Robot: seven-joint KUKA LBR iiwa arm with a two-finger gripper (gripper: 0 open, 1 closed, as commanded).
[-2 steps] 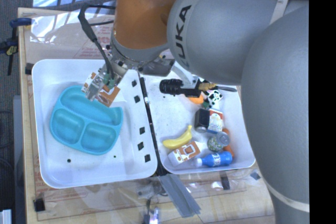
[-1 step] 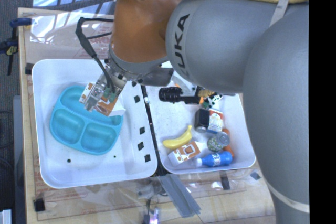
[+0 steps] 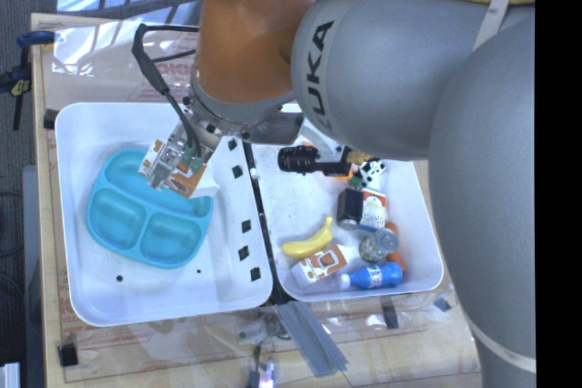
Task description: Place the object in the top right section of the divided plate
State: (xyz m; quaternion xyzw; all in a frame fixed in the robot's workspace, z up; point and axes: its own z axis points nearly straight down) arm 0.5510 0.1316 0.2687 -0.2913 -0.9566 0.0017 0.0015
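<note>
Object [image 3: 186, 178]: you can see an orange-and-white piece at the gripper [image 3: 170, 164], over the top right section of the blue divided plate [image 3: 136, 227] in the left bin [image 3: 73, 132]; you cannot tell how the jaws stand. Your right bin [image 3: 414, 195] holds a banana [image 3: 309, 241], a blue bottle [image 3: 373, 276], cans and a carton, crowded toward its near rim. Bare white floor lies between plate and divider.

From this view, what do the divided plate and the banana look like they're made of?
Divided plate: likely moulded plastic, light blue, semi-gloss; soft highlights in the sections and rounded rims suggest it. Banana: probably a plastic or rubber toy, uniform yellow with a smooth sheen; too small to say which.
</note>
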